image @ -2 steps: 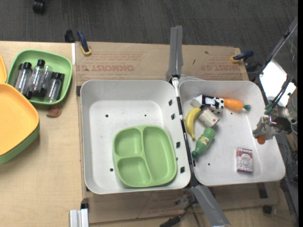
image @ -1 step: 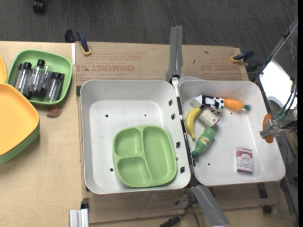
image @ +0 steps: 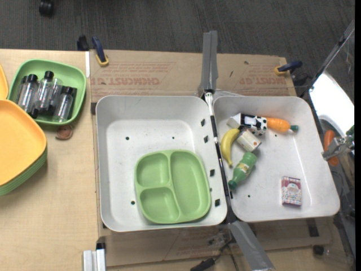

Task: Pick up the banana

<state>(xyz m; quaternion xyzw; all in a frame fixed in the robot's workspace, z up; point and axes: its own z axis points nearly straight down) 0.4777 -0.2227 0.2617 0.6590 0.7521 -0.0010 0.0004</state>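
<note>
Left of the right bin (image: 316, 151), the left bin (image: 113, 151) holds a green divided plate (image: 172, 186). Inside the right bin: banana (image: 227, 144) against its left wall, green bottle (image: 242, 170) just below it, white block (image: 249, 140) touching its right side, carrot (image: 277, 124) further right, small card box (image: 291, 192) lower right. Gripper (image: 337, 145) sits at that bin's right rim; finger state: cannot tell.

Light: bright and even from overhead — soft, short shadows
Glare: white bins (image: 113, 168) look a bit washed out
Sharpness: slightly soft overall — small labels unreadable
Far floor (image: 169, 10): dimmer
</note>
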